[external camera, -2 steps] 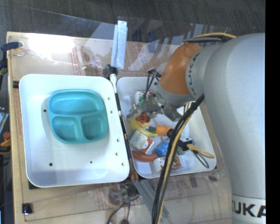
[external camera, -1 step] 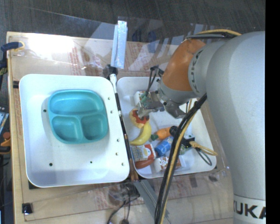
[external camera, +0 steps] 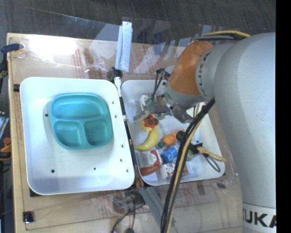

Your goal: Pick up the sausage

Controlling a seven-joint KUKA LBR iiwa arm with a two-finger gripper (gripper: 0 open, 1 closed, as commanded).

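Over the right bin (external camera: 214, 130), pincer (external camera: 153, 108) above banana (external camera: 149, 141), sausage (external camera: 150, 169) nearby

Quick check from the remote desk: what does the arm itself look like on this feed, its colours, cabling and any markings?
The arm is a thick, rounded light-grey body with an orange band above the wrist. Black "KUKA" lettering sits low on its casing. A bundle of black and yellow cables runs down alongside it, and another yellow-and-black cable arcs over its top. The gripper at its tip is dark metal with thin wires attached.
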